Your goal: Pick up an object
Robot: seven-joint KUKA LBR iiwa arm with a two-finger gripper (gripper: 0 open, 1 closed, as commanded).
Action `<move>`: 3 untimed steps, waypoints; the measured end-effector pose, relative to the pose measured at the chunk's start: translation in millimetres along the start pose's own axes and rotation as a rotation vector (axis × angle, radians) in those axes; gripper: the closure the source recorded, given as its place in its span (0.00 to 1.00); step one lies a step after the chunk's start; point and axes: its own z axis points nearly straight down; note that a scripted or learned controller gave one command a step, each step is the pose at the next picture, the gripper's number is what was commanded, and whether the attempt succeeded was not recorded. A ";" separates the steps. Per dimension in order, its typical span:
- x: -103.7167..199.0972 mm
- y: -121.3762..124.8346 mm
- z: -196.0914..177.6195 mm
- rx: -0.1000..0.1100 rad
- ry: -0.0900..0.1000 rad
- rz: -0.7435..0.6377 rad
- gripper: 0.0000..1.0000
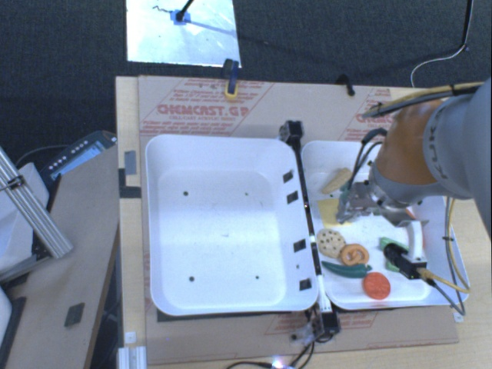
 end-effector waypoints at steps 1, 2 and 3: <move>12.8 66.3 -172.5 -0.019 -0.003 -0.007 1.00; 43.3 51.5 -83.3 0.011 0.002 -0.006 1.00; 65.0 108.3 -88.9 -0.002 0.000 -0.006 1.00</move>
